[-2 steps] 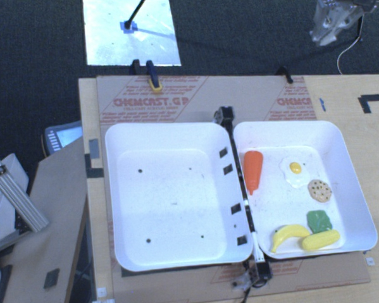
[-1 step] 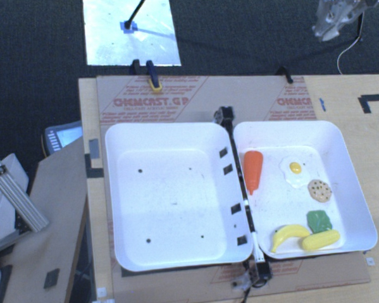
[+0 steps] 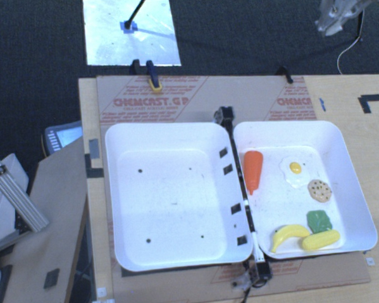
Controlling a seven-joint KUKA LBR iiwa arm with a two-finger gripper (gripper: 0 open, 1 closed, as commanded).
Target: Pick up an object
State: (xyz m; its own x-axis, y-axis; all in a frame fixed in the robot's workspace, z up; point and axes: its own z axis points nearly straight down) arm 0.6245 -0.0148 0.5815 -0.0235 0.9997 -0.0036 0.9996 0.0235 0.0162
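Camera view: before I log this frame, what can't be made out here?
- Gripper: at the top right corner, blurred and cut by the top edge; finger state unreadable.
- Green item in the right bin: too small to identify; the yellow piece overlaps its lower edge.
- Cookie: surface detail too small.

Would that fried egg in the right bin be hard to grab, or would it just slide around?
The egg looks thin and flat against the bin floor, so fingers would likely struggle to get under it. It looks like glossy plastic, so probably stiff, light and slippery. Pushed, it would likely slide, not roll.
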